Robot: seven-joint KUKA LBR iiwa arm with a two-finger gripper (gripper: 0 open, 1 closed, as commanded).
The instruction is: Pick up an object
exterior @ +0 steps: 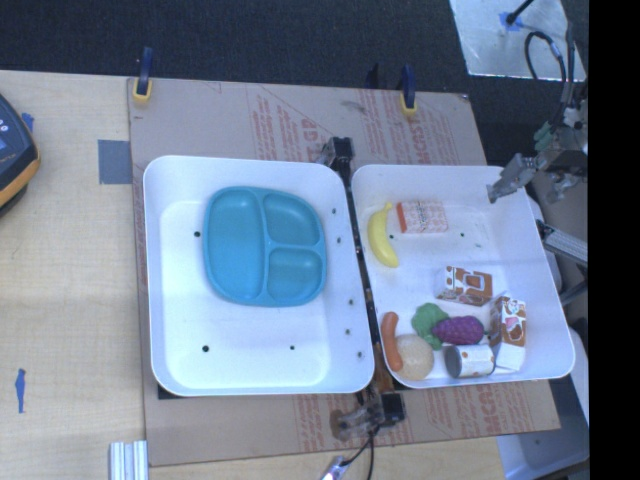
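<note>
My pincer (510,180) hung at the far right corner of the right-hand shallow white bin (520,230), just at its rim, and whether it stood open or closed I could not tell from that slant. Nothing lay between its tips that I could make out, so I judged the pick had not yet begun: I was in the approach, with a target yet to be chosen.

The candidates all lay in that right bin. Nearest to me was a small white and red packet (421,217), with a yellow plastic banana (381,237) just beside it toward the bin's left wall. Farther down sat a brown and white printed carton (468,285), and at the near end a tight cluster: a green leafy toy vegetable (428,321), a purple bunch of grapes (461,329), an orange carrot-like piece (390,330), a pale round ball (414,357), a small grey tin (467,361) and a white and red carton (511,332).

The next move, I reckoned, called for travelling inward over the bin and descending on something standing apart; the packet or banana offered room on both sides. The cluster was touching or nearly so, and could crowd any grasp.

The left-hand white bin (180,298) held a light-blue divided plastic tray (265,245), well away across the desk (60,298).
</note>
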